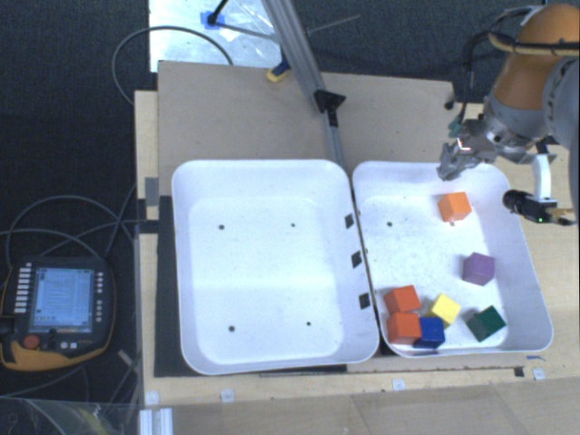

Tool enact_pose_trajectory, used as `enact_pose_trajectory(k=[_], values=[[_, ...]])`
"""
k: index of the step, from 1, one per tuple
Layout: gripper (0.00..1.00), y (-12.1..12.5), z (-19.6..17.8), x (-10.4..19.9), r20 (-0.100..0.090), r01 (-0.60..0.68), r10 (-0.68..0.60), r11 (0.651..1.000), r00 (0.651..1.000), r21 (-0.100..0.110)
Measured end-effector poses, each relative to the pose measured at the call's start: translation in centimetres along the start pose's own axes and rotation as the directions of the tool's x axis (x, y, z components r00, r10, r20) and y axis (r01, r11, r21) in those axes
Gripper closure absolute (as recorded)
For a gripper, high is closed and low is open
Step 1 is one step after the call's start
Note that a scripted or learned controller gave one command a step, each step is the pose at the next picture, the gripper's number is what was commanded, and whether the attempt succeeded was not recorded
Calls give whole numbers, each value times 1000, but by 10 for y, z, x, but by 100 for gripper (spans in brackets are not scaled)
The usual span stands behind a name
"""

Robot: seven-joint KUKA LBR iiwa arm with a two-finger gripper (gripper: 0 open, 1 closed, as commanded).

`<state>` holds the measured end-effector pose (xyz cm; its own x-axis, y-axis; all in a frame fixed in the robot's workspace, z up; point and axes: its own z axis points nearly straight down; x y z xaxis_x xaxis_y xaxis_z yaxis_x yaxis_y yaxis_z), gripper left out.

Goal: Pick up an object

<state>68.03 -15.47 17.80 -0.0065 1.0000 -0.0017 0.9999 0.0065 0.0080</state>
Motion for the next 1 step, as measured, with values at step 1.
enact_pose_trajectory(k=[1], values=[[100,3,-54,0,1,-1,1,1000,1000,-1]])
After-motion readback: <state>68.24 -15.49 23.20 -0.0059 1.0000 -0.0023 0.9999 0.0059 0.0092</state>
